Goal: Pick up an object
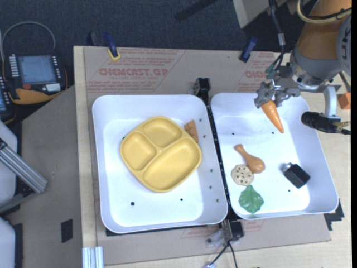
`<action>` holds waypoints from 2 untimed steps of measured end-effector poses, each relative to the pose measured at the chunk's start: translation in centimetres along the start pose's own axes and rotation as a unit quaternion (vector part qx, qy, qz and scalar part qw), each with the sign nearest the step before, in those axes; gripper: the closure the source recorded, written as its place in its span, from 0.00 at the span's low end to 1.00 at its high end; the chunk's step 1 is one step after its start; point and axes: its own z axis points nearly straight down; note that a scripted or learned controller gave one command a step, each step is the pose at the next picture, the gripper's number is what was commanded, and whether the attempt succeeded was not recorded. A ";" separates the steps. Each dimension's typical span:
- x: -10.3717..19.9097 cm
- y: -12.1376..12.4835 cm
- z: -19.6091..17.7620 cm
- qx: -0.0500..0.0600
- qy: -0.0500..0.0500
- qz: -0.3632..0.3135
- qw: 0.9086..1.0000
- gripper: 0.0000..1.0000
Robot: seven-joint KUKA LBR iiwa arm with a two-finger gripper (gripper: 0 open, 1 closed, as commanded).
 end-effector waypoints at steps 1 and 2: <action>0.0 0.0 0.7 0.003 0.001 0.000 1.000 1.00; 5.6 -0.3 1.5 0.004 0.002 -0.002 1.000 1.00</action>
